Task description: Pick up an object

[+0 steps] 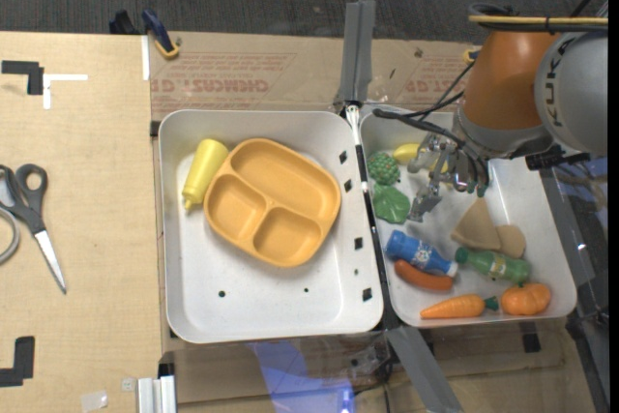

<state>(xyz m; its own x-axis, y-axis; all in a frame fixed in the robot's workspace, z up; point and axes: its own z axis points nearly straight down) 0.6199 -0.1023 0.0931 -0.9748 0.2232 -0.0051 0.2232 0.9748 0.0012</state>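
My gripper (451, 191) hangs over the upper middle of the right bin (551, 208), its fingers open with only bare bin floor showing between them. One fingertip (424, 206) points down beside a flat green piece (392, 204). A green broccoli (384, 167) and a small yellow item (406, 152) lie to its left. Below it are a blue bottle (421, 253), a red sausage (424, 277), a carrot (453, 308), an orange fruit (527, 299), a green bottle (493, 264) and a tan wedge (488, 229).
The left bin (193, 305) holds a yellow divided plate (274, 201) and a yellow bottle (203, 171) against its upper left side. Scissors (34, 218) lie on the bench at far left. A grey post (358, 53) stands behind the wall between the bins.
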